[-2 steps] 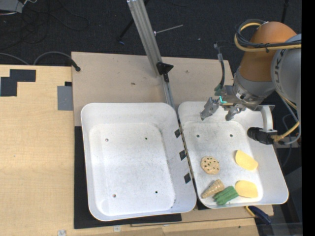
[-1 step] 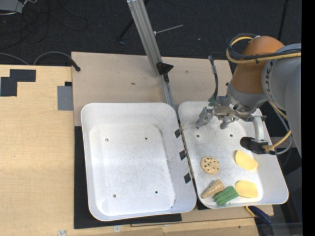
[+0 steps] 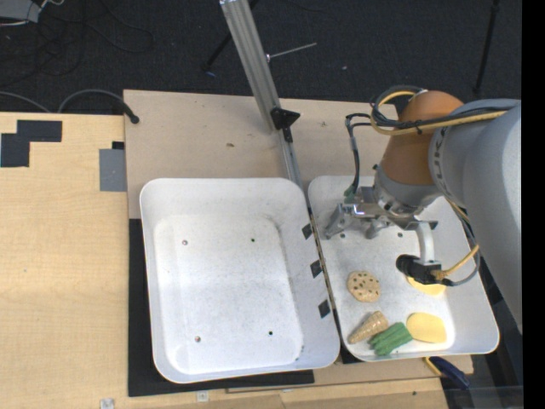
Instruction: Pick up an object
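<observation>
We see the grey arm (image 3: 477, 169) reach over the right bin (image 3: 484, 335), with its gripper (image 3: 334, 224) low beside the bin's left wall, seemingly set for a grab. We cannot tell if the jaws are open. A cookie (image 3: 364, 286) lies loose nearby, apart from the gripper.

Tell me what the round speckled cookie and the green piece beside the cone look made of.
Cookie: likely matte plastic or foam toy, tan with dark specks, no shine. Green piece: probably moulded plastic, even saturated colour; too small to confirm.
</observation>
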Motion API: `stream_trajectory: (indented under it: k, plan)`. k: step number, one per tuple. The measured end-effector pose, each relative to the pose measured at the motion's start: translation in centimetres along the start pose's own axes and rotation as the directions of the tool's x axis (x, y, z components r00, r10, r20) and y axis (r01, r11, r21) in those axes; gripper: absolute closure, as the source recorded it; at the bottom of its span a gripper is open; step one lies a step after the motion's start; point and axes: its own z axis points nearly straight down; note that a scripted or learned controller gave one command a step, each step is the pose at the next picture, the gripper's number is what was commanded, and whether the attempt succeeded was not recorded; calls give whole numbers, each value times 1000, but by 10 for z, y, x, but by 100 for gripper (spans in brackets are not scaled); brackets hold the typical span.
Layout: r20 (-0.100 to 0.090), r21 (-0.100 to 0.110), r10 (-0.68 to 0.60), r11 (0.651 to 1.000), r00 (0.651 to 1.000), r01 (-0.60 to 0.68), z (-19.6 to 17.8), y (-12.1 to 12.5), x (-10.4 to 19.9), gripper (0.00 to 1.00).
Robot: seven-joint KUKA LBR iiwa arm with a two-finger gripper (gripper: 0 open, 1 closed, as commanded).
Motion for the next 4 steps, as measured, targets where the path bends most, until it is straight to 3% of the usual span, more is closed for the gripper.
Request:
stream_trajectory:
  k: [1, 2, 4]
  plan:
    - [0, -5, 4, 1000, 1000, -4, 0, 0, 0, 0]
    - [0, -4, 9, 1000, 1000, -9, -10, 0, -2, 100]
    - [1, -10, 10, 1000, 1000, -10, -122, -11, -9, 100]
